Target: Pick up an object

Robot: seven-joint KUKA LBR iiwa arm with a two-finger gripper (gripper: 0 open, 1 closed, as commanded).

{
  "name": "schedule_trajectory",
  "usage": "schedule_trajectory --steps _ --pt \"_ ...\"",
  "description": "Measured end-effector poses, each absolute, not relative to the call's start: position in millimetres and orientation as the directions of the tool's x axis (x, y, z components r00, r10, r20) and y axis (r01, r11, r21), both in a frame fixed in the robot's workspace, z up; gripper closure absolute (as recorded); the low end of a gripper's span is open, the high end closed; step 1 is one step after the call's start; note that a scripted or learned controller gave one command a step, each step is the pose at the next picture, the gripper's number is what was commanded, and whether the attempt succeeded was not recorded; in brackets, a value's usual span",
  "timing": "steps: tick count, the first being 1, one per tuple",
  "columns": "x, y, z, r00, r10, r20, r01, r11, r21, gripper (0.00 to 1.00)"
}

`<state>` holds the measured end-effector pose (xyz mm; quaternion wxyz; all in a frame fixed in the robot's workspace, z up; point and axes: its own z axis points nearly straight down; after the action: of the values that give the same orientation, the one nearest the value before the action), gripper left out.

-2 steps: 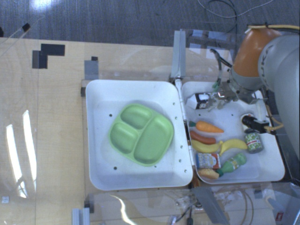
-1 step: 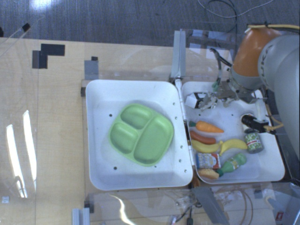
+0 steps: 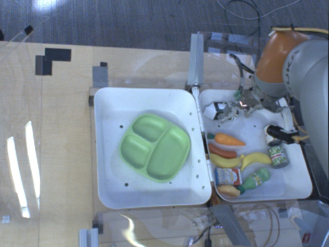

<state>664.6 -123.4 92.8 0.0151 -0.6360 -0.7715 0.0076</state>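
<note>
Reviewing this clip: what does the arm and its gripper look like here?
The arm is bulky, rounded and light grey, with a glossy orange band above the wrist. Below that sits a small metallic gripper with dark parts, and thin dark cables run beside the wrist.

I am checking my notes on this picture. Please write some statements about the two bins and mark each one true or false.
1. The green plate lies in the left bin. True.
2. The banana lies on the green plate. False: it lies in the right bin.
3. The carrot lies beside the banana's bin wall, outside. False: it is inside the right bin.
4. The gripper is over the right bin's far end. True.
</note>
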Motion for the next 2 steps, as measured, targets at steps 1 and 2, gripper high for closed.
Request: schedule_trajectory --steps 1,2 --pt "663.7 -120 102 -0.197 0.980 0.018 0.980 0.197 -0.038 1.00" --pt "670.3 -67 189 -0.088 0.996 -0.007 0.996 0.088 0.010 1.00"
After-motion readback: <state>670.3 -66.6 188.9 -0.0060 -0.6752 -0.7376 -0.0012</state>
